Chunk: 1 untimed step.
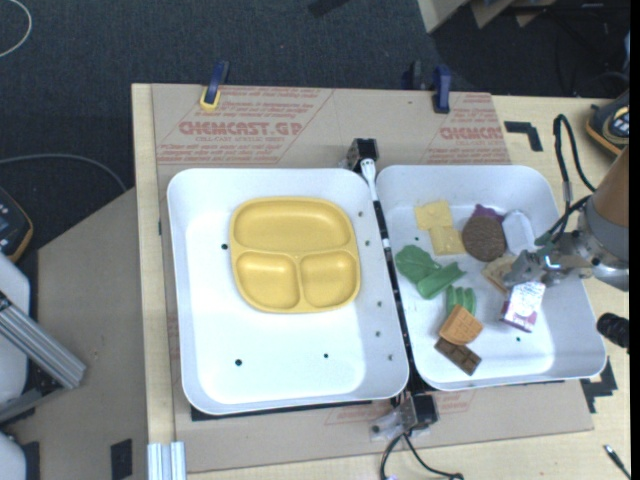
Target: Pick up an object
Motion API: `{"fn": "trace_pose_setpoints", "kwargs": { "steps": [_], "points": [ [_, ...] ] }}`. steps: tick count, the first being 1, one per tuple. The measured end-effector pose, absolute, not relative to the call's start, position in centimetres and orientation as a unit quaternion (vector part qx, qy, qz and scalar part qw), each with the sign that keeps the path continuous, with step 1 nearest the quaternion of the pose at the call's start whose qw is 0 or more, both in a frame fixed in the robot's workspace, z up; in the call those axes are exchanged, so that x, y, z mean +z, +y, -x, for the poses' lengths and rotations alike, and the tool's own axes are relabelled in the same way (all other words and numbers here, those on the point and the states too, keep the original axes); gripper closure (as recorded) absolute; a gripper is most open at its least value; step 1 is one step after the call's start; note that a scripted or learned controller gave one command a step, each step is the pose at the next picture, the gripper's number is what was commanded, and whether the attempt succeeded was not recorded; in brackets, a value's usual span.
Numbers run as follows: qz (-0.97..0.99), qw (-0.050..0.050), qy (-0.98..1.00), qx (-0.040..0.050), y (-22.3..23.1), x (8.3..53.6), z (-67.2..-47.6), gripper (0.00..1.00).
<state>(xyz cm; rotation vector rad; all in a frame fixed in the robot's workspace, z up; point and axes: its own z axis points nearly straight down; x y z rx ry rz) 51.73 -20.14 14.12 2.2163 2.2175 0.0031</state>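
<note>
Gripper (528,267) low in right bin (500,366) beside pink-white packet (522,306), finger state can't tell; yellow divided tray (295,252) sits in left bin (200,298).

— So where's this, someone's kitchen?

— Nah, a lab. Left of my fingers the bench (300,118) is a clamped board stamped CHEMCAST, two white bins (200,268) on top, cables (420,453) dangling, dark carpet (150,18) beyond.

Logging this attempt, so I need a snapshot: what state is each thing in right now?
Yellow tray: flat in left bin, compartments bare.
Green toy: lying in right bin.
Brown disc: lying flat.
Waffle piece: lying loose.
Gripper: low over right bin.
</note>
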Motion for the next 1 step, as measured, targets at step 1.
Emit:
{"fn": "trace_pose_setpoints", "kwargs": {
  "steps": [1],
  "points": [
    [-0.706,0.004,0.708,0.0017,-19.83,20.25,-52.56,1.0]
  ]
}}
